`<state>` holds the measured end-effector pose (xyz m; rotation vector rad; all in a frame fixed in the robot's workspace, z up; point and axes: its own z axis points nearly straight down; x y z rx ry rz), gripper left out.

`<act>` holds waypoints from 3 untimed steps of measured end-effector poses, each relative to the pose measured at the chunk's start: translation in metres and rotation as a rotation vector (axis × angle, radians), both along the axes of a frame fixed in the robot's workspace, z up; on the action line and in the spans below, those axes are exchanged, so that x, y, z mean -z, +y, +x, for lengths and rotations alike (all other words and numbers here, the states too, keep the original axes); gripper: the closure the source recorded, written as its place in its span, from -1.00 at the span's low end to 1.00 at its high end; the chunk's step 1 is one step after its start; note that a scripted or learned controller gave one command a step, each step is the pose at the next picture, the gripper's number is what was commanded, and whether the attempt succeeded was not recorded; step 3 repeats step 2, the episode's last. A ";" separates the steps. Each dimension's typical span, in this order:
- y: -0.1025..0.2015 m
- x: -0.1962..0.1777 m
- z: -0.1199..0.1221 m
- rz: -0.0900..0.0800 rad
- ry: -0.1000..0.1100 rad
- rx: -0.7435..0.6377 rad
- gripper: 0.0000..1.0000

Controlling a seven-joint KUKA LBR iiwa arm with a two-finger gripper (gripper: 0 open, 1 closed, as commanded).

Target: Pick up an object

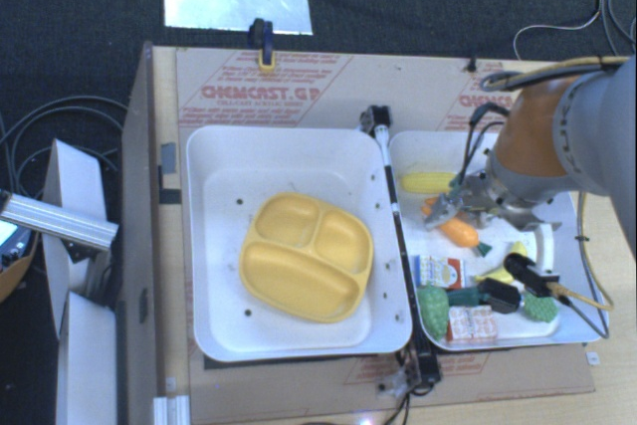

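Grey arm [587, 124] bent over right bin [567, 333], claw [445, 209] beside orange carrot [460, 233]

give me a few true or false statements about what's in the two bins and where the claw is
1. The yellow divided tray lies in the left bin. True.
2. The claw hangs over the left bin. False: it is over the right bin, next to the toy carrot.
3. A toy corn cob lies near the far end of the right bin. True.
4. The divided tray is full of toys. False: its compartments hold nothing; the toys lie in the right bin.
5. A green toy lies near the right bin's front end. True.
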<state>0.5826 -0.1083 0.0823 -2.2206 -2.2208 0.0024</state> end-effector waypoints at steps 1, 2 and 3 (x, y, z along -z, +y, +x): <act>0.001 -0.012 0.001 0.001 -0.004 -0.002 1.00; 0.059 -0.106 -0.064 0.004 -0.004 -0.008 1.00; 0.059 -0.106 -0.064 0.004 -0.004 -0.008 1.00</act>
